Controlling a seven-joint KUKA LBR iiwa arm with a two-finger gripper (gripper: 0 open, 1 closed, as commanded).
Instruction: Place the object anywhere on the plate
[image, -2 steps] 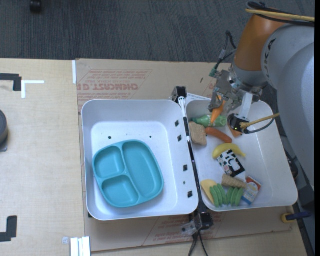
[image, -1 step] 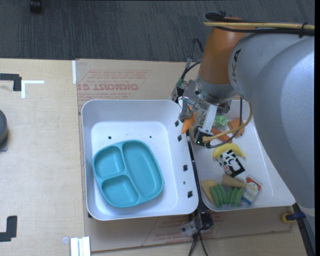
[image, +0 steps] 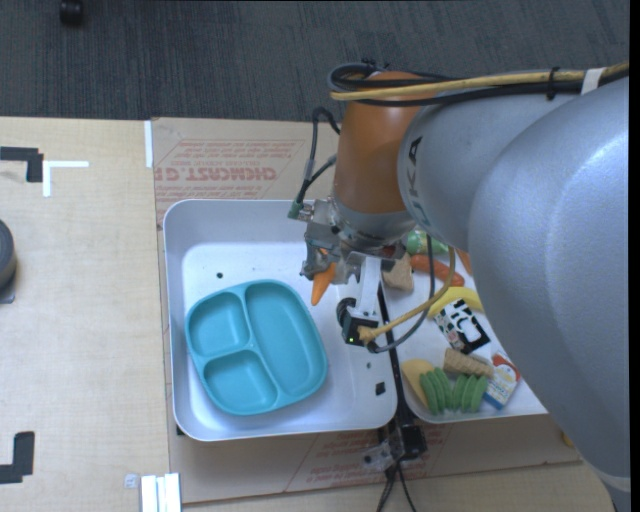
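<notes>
Two bins, one plate, one carrot in transit

Item 1. Gripper (image: 322, 268): hangs from the grey arm (image: 530, 230) below its orange band (image: 372, 150), over the upper right part of the left bin (image: 178, 300). The fingers appear narrowed on a small orange carrot (image: 319, 287), whose pointed tip pokes out beneath them; the grip itself is partly hidden by the wrist hardware.

Item 2. Carrot: a toy piece, orange, tapered, pointing down and slightly left. It sits just beside the upper right rim of the plate, not yet over it. Judged light, stiff and smooth, likely plastic, so apt to slip or pivot if pinched near the thin tip. The thicker upper part is the better place to hold.

Item 3. Plate (image: 290, 340): turquoise, three compartments, lying tilted in the left bin with nothing on it.

Item 4. Right bin (image: 420, 408): mostly covered by the arm; holds green pea pods (image: 448, 390), a yellow piece (image: 414, 373), a cracker-like block (image: 466, 364) and other toy foods.

Item 5. Table (image: 80, 330): pale wood, carrying cardboard (image: 230, 165) under the bins.
</notes>
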